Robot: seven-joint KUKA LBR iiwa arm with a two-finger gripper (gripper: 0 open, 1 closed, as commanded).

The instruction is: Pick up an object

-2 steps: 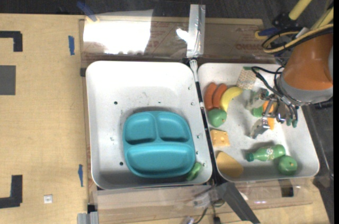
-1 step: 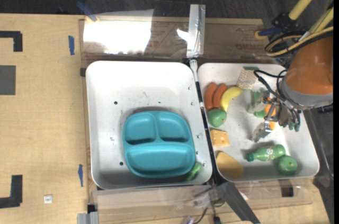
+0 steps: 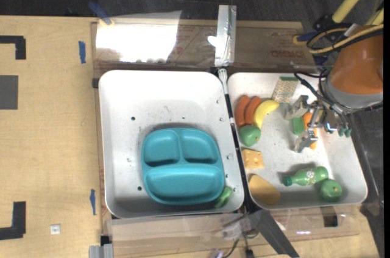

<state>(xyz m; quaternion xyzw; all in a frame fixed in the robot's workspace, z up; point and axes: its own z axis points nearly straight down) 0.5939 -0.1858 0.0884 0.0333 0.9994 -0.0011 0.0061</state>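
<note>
The gripper [image 3: 306, 122] is hanging low over the upper right part of the right bin [image 3: 348, 160], its grey metal parts crowding around small green and orange bits [image 3: 304, 124] that could be a toy carrot; whether those bits are sitting between the fingers or merely lying under them is not clear, and I cannot tell if the fingers are apart or together. Lower in the frame from the gripper, a green bottle [image 3: 306, 177] is lying on its side with its long axis running left to right, and a round green apple [image 3: 331, 189] is sitting just beside it at the lower right. To the left of the gripper, a curved yellow banana [image 3: 265, 111], an orange-red piece [image 3: 247, 108] and a green ball [image 3: 249, 135] are clustering against the bin's left wall. The toys are looking smooth, glossy and plastic. A teal divided plate [image 3: 181, 165] is resting in the left bin [image 3: 119, 116].
</note>
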